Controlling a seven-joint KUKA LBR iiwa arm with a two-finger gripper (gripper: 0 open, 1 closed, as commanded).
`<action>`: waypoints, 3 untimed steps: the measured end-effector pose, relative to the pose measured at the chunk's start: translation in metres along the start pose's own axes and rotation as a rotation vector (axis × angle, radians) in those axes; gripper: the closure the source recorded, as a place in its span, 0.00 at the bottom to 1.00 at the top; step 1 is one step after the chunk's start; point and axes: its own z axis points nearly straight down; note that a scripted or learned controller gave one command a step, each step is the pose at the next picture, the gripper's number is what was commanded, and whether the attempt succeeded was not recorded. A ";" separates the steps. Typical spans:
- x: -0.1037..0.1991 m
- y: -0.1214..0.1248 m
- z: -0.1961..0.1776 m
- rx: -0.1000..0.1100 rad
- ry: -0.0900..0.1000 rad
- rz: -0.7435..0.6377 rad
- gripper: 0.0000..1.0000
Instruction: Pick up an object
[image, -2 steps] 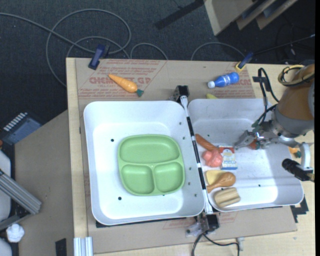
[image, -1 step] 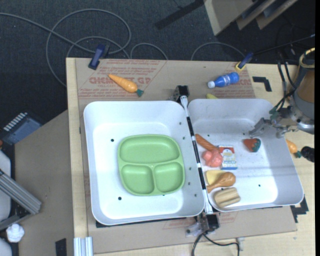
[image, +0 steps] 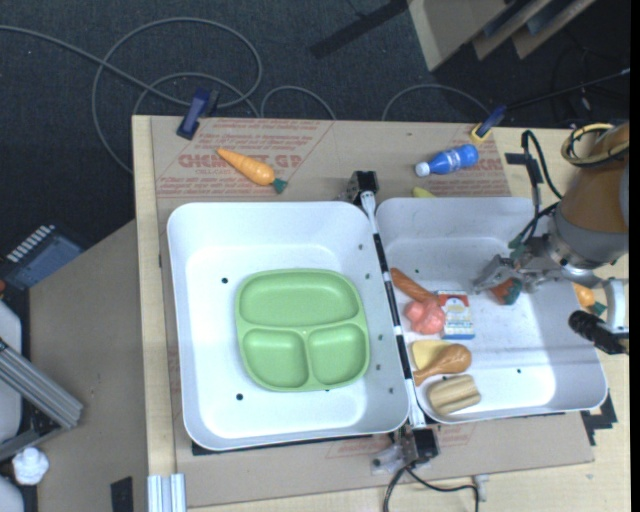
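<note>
The gripper (image: 505, 280) sits low in the right bin (image: 560, 390), at centre right of the frame; whether it is open or closed cannot be told. A small red-and-green object (image: 507, 292) lies at its tips and could skid away on the slick white floor. The left bin (image: 200, 400) holds a green divided plate (image: 300, 328); cables (image: 150, 60) trail across dark carpet above the bench.

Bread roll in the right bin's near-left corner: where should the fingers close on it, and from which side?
Grip the bread roll across its short width at mid-length, coming straight down from above. It lies flat and elongated, close to the right bin wall and near the yellow pear-shaped toy, so side approaches look crowded.
</note>
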 end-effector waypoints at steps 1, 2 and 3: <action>-0.001 0.001 -0.011 -0.004 -0.003 0.000 1.00; 0.037 0.080 -0.110 -0.010 -0.005 -0.001 1.00; 0.139 -0.009 -0.121 -0.003 -0.001 -0.001 1.00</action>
